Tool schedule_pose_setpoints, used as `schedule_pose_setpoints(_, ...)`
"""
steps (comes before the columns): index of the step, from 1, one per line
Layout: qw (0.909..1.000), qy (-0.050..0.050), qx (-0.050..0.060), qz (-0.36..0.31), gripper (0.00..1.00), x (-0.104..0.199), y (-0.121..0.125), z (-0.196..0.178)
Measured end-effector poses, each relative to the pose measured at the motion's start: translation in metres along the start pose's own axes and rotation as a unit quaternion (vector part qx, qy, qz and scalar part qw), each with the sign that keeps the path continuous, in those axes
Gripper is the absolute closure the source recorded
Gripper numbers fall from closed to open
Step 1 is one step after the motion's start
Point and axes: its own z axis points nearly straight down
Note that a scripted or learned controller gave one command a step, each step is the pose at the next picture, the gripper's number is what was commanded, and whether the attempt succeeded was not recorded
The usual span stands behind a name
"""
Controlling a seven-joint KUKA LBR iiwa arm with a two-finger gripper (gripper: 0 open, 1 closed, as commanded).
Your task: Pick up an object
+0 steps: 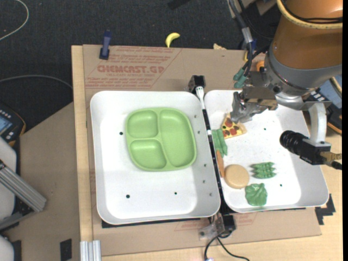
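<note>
My gripper hangs over the far left part of the right bin, its fingers reaching down to the upper edge of a toy pizza slice. The slice lies flat on the bin floor. A long green piece lies along the bin's left wall. A round tan cookie sits near the front, with a green leafy piece in front of it and a dark green ridged piece to its right. Whether the fingers grip the slice is hidden.
The left bin holds a green divided plate. A black cylindrical part of the arm hangs over the right bin's right side. A black clip sits at the far end between the bins. A blue clip and a yellow banana lie beyond the bins.
</note>
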Motion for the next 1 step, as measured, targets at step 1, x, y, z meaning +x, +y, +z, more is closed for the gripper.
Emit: schedule_pose_setpoints(1,1.0000,0.001,-0.007,-0.002,1.00,0.0084,-0.0219,-0.0403)
